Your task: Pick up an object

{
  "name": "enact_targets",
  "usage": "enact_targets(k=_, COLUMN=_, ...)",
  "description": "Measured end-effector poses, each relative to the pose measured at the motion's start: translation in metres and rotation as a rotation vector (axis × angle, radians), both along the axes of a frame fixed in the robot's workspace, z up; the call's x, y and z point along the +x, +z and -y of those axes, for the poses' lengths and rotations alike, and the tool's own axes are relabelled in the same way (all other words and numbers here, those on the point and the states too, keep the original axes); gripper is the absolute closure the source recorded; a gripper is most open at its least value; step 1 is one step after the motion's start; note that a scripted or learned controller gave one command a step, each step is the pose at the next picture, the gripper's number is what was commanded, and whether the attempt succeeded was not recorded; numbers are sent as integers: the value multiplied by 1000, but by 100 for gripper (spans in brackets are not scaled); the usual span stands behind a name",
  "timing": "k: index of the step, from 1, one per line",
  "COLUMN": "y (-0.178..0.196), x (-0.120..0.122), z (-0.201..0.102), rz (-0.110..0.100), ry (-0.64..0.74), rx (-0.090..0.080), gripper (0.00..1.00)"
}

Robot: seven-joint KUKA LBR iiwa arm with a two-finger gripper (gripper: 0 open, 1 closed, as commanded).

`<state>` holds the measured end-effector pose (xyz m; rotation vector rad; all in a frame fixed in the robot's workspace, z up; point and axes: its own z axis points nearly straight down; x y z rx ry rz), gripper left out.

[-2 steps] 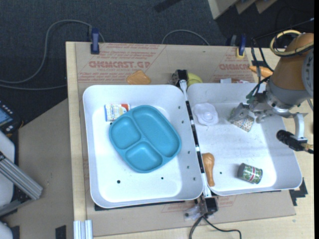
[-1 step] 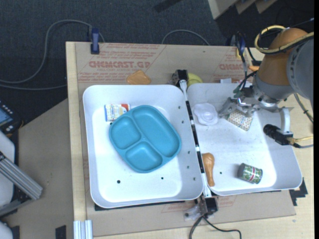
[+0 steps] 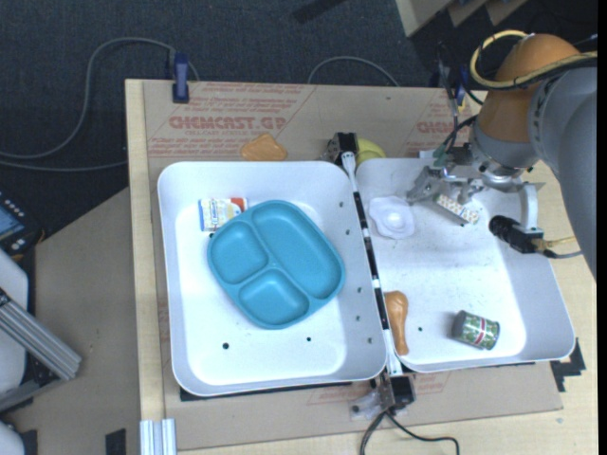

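camera view: looking down at a slant on a bench [image 3: 152, 254] with brown protective paper, two shallow white bins side by side on it.

arm: grey KUKA arm [image 3: 560, 93] with the orange band comes in from the right and is bent down over the far part of the right bin.

gripper: gripper [image 3: 453, 197] sits low over the back of the right bin [image 3: 531, 292], just right of a small clear plastic cup. Honestly can't tell how wide it is set from here (too much metal clutter in the way), and nothing I can make out is in it.

right bin contents: clear plastic cup [image 3: 391, 220] near the back left corner; a green can [image 3: 475, 330] lying on its side toward the front; an orange-tan drumstick-shaped toy [image 3: 396, 317] tucked against the left wall at the front. All three are well apart from each other.

left bin: left bin [image 3: 190, 349] holds a blue divided plate [image 3: 275, 263] with three compartments, roughly in the middle, slightly turned. A small white carton [image 3: 220, 211] with red and blue print lies just behind it, touching or slightly under the plate's edge.

outside the bins: an orange lump [image 3: 263, 147] and a yellow-green ball [image 3: 368, 151] sit on the bench behind the bins, the ball near the gap between them.

cables: a cable with a blue clip [image 3: 180, 77] at the bench's back left edge.
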<state>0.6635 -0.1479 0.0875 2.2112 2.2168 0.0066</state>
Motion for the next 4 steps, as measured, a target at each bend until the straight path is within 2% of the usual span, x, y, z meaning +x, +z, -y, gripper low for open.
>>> enact_targets(k=1, y=9, x=-2, z=0, rz=-3, ry=-1, rx=1, gripper=100)
enact_targets(k=2, y=8, x=-2, z=0, rz=-5, ry=-1, rx=1, gripper=0)
enact_targets(k=3, y=-4, x=-49, z=-4, rz=-16, ry=-4, rx=6, gripper=0)
enact_targets(k=4, y=8, x=-46, z=-5, rz=-9, ry=-3, rx=4, gripper=100)
